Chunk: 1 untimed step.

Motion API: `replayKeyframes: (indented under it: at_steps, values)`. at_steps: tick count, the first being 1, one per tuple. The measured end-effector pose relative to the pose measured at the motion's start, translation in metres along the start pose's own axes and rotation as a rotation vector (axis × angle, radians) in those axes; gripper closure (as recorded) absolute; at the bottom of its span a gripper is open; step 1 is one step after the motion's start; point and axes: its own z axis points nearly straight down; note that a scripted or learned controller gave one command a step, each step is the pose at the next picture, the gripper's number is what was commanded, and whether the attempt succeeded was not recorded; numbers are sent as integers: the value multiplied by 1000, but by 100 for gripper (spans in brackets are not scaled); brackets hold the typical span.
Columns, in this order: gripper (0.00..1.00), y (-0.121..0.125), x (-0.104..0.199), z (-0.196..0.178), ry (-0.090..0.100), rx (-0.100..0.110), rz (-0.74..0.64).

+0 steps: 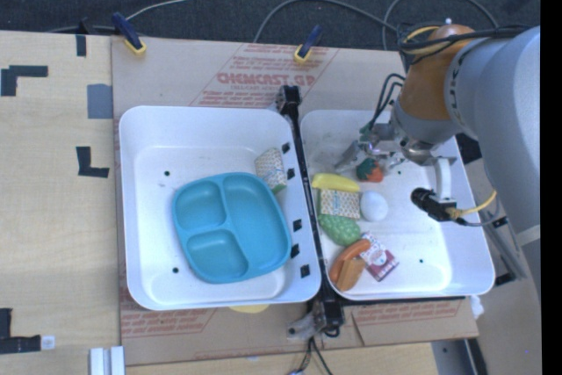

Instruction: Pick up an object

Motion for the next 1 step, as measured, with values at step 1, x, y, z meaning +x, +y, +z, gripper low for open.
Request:
replayKeyframes:
  at_steps: [1]
  values:
    - [100, 0, -1, -10, -1, 0, 1]
